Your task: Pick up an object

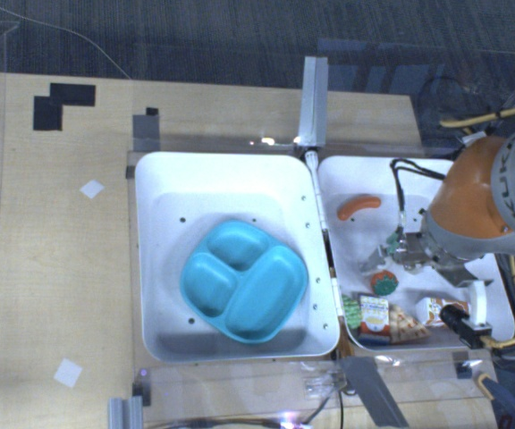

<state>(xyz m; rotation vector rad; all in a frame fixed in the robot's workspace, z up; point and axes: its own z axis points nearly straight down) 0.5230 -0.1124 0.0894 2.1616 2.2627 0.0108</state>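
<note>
Right bin (pixel 347 179): sausage (pixel 358 206), packets (pixel 375 315) crowd hand (pixel 392 250).

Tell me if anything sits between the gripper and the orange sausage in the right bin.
Nothing visible does. The gripper hangs over the middle of the right bin, and the orange sausage lies up and to the left of it on bare white floor. The small green and red round piece sits below the gripper, off that path.
</note>
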